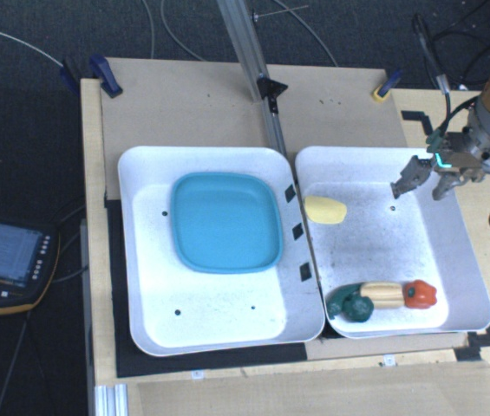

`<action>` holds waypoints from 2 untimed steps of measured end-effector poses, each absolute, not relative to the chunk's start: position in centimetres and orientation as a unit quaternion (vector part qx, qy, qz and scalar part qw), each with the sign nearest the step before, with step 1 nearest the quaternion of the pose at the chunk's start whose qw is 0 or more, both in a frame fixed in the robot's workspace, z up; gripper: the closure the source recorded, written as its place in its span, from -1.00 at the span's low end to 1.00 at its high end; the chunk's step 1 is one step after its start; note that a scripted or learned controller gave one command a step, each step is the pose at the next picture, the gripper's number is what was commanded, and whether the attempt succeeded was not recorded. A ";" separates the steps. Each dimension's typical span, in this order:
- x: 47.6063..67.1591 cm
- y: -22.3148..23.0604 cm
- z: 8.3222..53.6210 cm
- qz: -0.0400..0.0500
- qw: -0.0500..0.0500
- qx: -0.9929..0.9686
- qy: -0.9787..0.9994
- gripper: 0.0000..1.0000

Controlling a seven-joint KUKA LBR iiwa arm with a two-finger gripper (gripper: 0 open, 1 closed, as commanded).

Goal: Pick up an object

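While your eye is at the far left, note the handheld control pendant [6,263] lying on the dark carpeted floor [19,128], its screen lit and thin cables [97,7] looping across the carpet above it. Moving right, you meet the pale wooden bench [184,102], with blue clamps [104,74] at its upper left corner and a black mat [123,354] showing under the bins' near edge. On it sits the left bin [140,319], and inside that a shallow blue tray [225,222] lies flat, taking up the bin's middle. A slanted metal rail [245,33] comes down from the top and ends at the seam between the two bins. Past that seam you reach the right bin [453,232], its floor lightly speckled. A small yellow piece [325,210] rests near its left wall, well apart from the rest. Along the near wall you see a dark green object [350,305], a tan cylinder [382,295] and a red object [419,294] lined up in a row, touching or nearly so. At the far right, the gripper [425,180] hovers over the bin's upper right corner with its two fingers spread apart and nothing between them, well away from the row of objects. A yellow clamp [388,83] grips the bench's upper right edge.
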State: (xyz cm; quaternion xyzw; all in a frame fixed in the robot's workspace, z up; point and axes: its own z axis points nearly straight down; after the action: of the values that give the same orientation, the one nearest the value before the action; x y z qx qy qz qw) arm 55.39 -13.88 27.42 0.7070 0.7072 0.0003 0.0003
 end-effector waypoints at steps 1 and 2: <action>55.4 -13.9 27.4 0.000 0.000 0.707 0.707 -1.00; 56.1 -13.6 21.6 -0.001 -0.002 0.707 0.707 -1.00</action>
State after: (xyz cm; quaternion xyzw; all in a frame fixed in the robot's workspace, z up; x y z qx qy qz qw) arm 56.10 -13.61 21.58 0.7069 0.7073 -0.0013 -0.0019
